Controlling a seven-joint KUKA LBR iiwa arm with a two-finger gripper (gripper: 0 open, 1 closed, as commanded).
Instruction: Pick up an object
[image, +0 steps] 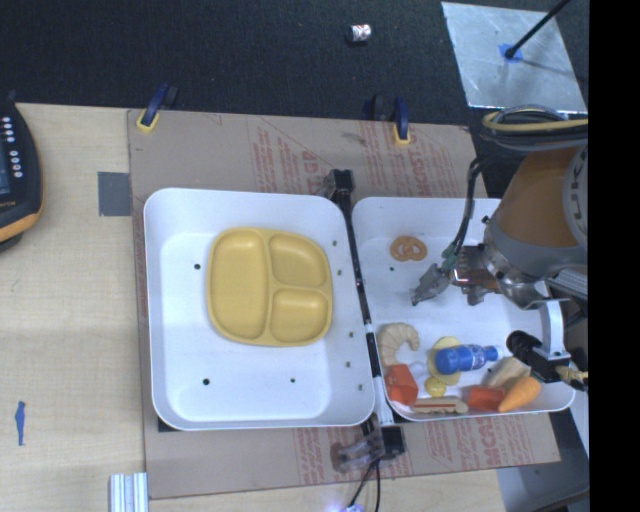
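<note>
My gripper (428, 287) hangs over the middle of the right bin (440, 215), pointing left and down, with nothing visibly in it. A brown pretzel (407, 248) lies just up and left of it. Below it, along the bin's near side, lie a pale shrimp-like piece (398, 340), a blue bottle (463, 358) with a yellow piece (444, 345) beside it, a red piece (402, 384), a hot dog (438, 405) and an orange carrot (521, 395). The arm (540, 215) covers the bin's right part.
The left bin (170, 330) holds a yellow divided plate (270, 286). A black divider (357, 280) runs between the bins. Clamps (400, 120) hold the cardboard base at the far edge. A dark device (15, 170) sits at the far left.
</note>
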